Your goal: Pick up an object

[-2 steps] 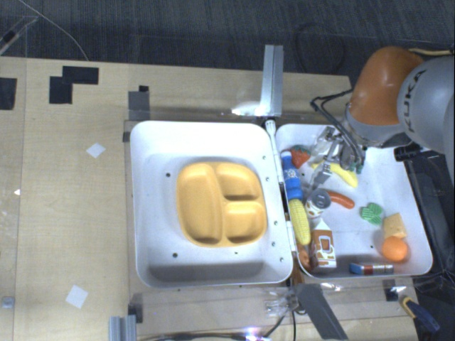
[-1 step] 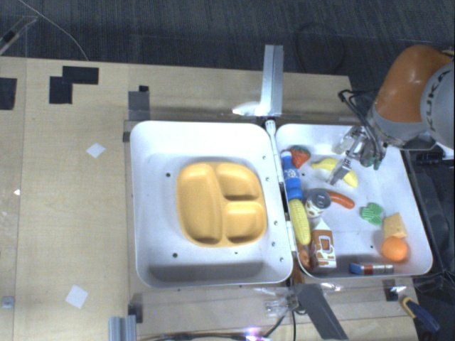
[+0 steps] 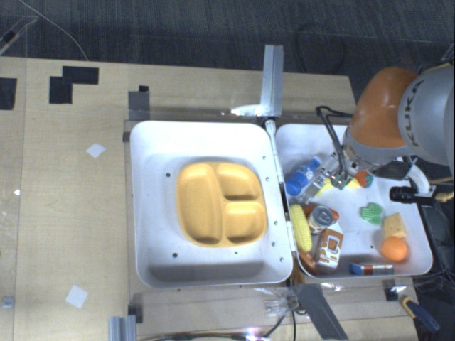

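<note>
My gripper [image 3: 337, 177] reaches down into the right bin [image 3: 419, 261], near its upper middle. It hangs just right of a blue bottle [image 3: 301, 177] and touches or overlaps a small yellow and red item [image 3: 359, 180]. Below it lie a silver can [image 3: 323, 217], a brown and white carton [image 3: 328, 249] and a yellow corn cob [image 3: 301, 227]. Further right are a green toy [image 3: 371, 212], a tan block [image 3: 394, 225], an orange ball [image 3: 394, 249] and a marker [image 3: 370, 268]. Nothing is visibly lifted.
The left bin [image 3: 153, 261] holds a yellow divided tray [image 3: 220, 202]. A metal post [image 3: 272, 80] stands behind the wall between the bins. The grey arm with its orange band [image 3: 380, 116] covers the right bin's upper right corner.
</note>
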Robot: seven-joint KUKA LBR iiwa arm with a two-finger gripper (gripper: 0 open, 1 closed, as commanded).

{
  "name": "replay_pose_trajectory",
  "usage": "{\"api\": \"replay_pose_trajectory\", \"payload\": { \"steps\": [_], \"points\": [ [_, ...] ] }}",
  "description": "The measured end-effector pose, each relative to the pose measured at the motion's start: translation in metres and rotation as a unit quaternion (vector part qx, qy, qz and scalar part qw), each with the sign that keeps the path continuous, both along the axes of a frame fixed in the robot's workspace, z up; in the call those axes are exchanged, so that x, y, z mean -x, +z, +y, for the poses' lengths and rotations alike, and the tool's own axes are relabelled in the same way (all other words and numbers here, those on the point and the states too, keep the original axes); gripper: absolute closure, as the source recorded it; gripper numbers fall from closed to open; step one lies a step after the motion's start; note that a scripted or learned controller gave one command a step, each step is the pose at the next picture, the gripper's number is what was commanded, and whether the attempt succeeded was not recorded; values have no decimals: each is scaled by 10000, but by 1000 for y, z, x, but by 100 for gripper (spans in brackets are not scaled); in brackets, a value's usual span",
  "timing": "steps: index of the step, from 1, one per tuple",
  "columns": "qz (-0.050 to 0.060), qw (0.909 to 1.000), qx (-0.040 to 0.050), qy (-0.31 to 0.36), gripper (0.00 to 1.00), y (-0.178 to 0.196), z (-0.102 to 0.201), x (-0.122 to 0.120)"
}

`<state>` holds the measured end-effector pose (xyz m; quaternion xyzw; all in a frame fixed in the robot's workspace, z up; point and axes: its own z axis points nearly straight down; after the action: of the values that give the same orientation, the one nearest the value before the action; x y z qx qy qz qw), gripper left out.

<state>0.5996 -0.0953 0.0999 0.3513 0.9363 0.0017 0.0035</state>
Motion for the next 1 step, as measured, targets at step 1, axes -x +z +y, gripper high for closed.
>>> {"api": "replay_pose_trajectory", "payload": {
  "steps": [1],
  "points": [
    [1,10000,4,-6,0,0,-1,0]
  ]
}}
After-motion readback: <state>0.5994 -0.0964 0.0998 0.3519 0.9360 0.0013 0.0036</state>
